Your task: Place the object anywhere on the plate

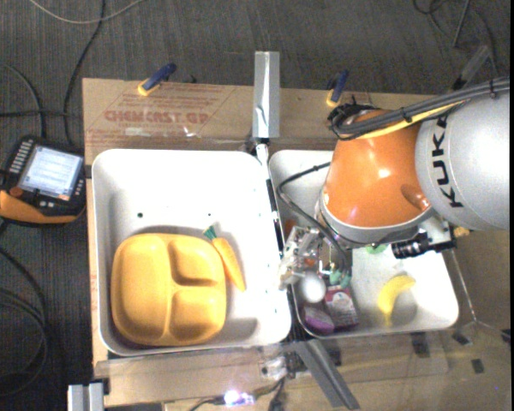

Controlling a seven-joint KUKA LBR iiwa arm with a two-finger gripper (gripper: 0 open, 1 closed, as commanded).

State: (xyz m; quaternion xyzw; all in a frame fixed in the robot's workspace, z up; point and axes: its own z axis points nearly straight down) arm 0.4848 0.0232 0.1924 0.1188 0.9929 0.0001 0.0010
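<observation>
A yellow plate (167, 288) with three compartments lies in the front of the left bin (154, 174). An orange toy carrot (230, 262) with a green top leans against the plate's right edge. My gripper (304, 259) hangs low over the left side of the right bin (428, 315), under the arm's orange band. Just below it lie a shiny silver ball (312, 288), a purple object (319, 319) and a dark packet (341, 302). A yellow banana (394, 294) rests further right. I see nothing clearly held.
A metal divider post (266, 97) stands between the bins at the back. A teach pendant (41, 181) lies on the floor to the left. Clamps (157, 78) hold the cardboard backing. A green item (376, 248) peeks out under the arm.
</observation>
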